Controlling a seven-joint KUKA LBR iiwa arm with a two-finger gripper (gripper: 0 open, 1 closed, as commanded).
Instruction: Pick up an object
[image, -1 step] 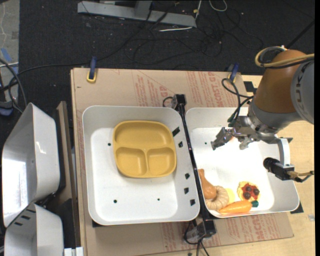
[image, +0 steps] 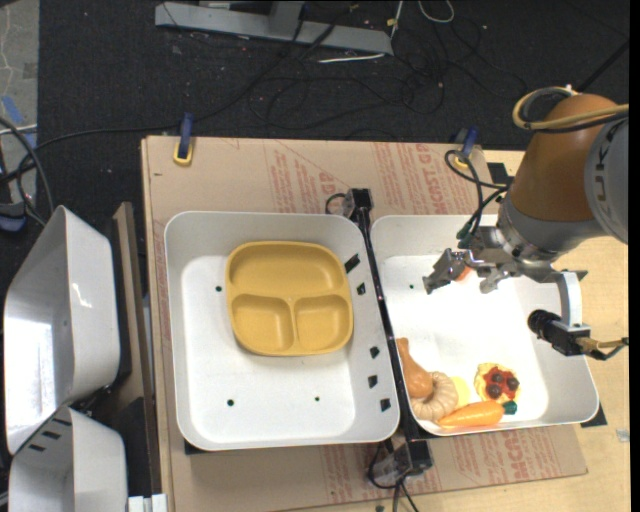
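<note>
The gripper (image: 463, 272) hangs over the back half of the right bin (image: 428, 232), its two fingers spread wide with nothing between them. The things worth picking sit well apart from it, bunched along the front edge of that bin: a toy drumstick (image: 413, 374) against the front-left part, a pale coiled shrimp-like piece (image: 438, 402) touching it, an orange carrot (image: 473, 414) lying flat along the front wall, and a small pizza slice (image: 497, 382) just behind the carrot toward the front-right corner. The left bin (image: 190, 330) holds a yellow divided plate (image: 290, 298) in its back half.

To do this step well, I judge the arm should travel toward the front edge before descending, and choose one target rather than the heap. The drumstick looks the best candidate: it is the tallest piece and its narrow end points back into open floor, giving the fingers room on both sides. The carrot lies hard against the wall, so a finger could strike the rim there. Fingers should straddle the drumstick across its narrow width, kept clear of the neighbouring coiled piece, or two things may shift at once
</note>
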